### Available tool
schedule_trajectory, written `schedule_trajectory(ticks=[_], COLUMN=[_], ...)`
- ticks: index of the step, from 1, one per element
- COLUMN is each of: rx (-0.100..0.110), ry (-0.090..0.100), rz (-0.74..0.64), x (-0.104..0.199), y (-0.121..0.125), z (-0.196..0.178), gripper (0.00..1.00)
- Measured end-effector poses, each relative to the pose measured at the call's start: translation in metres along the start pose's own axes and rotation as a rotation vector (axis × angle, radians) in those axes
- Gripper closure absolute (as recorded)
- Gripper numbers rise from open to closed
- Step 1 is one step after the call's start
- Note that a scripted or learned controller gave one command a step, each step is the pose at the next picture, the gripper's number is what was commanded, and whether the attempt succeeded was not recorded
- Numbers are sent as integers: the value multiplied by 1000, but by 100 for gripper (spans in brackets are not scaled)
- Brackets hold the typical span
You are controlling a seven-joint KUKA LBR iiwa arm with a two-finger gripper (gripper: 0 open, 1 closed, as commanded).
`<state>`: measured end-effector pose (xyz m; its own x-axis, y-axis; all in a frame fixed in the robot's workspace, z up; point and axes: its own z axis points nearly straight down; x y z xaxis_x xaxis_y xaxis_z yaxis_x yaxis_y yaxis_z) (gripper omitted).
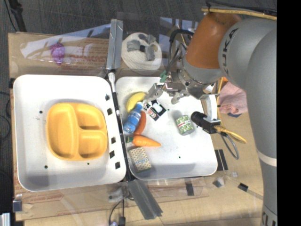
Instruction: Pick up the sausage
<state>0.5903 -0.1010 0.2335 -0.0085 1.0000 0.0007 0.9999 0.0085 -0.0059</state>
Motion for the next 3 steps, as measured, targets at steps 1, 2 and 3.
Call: schedule_trajectory(ticks=[1, 2, 3], rx=[-17, -5, -2], ry=[0, -1, 1], rz=[196, 243, 239], x=[-10, -19, -18], y=[1, 20, 20], z=[112, 141, 131], gripper=[0, 0, 100])
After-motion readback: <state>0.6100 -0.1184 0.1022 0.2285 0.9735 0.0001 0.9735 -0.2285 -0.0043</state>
